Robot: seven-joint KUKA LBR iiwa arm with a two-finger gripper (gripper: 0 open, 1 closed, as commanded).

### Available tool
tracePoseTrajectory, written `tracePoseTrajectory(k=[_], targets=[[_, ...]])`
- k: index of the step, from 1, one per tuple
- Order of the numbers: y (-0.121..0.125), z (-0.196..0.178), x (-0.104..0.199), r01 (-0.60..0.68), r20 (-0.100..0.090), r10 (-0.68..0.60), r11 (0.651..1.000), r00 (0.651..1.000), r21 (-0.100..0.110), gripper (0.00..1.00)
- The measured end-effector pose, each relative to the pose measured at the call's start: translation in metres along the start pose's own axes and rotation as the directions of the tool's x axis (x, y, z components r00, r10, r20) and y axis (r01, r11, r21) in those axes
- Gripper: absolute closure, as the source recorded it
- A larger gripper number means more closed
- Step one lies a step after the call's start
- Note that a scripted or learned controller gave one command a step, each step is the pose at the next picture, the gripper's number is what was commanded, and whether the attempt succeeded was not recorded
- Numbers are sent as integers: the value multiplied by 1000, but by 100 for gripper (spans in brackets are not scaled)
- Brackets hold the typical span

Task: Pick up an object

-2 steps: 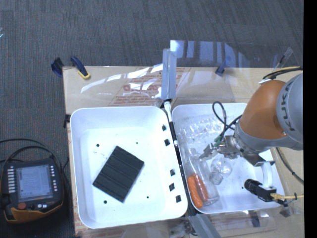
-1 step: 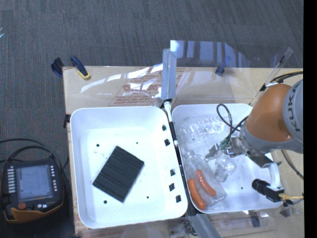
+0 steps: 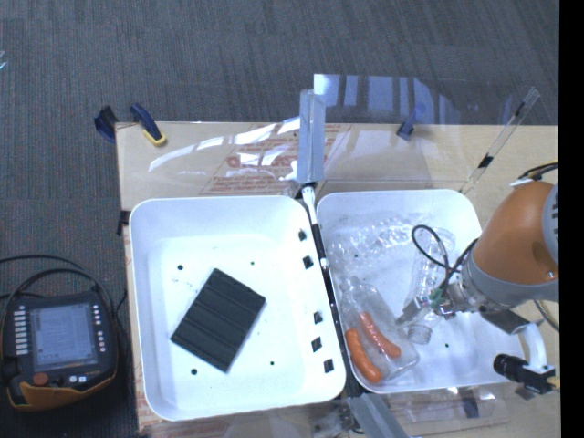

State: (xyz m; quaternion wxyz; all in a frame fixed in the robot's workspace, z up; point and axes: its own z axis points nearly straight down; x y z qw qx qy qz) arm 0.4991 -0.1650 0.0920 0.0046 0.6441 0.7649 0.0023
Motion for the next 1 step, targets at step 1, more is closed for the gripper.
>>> tracePoseTrajectory(k=[1], targets=[[9,-7,-40,-69,-5,69,998,998,11,0]])
